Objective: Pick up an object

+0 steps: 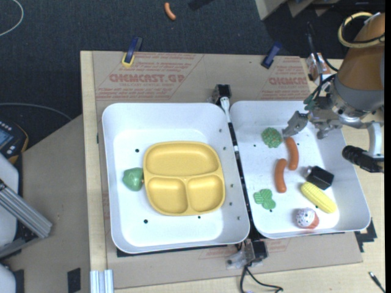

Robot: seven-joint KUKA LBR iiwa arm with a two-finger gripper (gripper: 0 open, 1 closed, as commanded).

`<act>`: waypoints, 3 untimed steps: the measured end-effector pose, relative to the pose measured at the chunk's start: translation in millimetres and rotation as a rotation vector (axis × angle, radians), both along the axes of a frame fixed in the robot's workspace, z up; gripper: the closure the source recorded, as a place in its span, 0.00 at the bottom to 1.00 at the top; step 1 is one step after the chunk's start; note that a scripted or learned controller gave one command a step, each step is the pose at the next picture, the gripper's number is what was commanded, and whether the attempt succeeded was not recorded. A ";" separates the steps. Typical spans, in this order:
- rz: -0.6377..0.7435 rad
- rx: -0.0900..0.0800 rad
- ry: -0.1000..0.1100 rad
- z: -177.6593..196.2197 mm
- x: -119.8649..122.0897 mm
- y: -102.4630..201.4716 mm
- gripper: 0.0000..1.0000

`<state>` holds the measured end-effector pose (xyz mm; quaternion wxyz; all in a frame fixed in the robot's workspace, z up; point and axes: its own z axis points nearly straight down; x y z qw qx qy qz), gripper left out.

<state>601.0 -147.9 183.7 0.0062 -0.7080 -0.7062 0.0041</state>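
The right bin [360,191] holds several small items: a green broccoli piece [272,137], two orange-red sausages [292,153] [280,175], a black block [319,177], a yellow corn cob [318,198], a green leafy piece [264,198] and a white-and-red ball [305,218]. My gripper [310,127] hangs over the far part of this bin, just right of the broccoli and above the upper sausage. It is open, its two fingers spread apart with nothing between them.
In the left bin [116,163] lie a yellow divided plate [183,177] and a green lump [132,179] at the plate's left. A black clip [222,94] sits where the two bins meet at the back. Cardboard surrounds both bins.
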 end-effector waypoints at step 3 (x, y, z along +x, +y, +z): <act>0.003 -0.001 -0.008 -78.8 5.4 3.4 0.00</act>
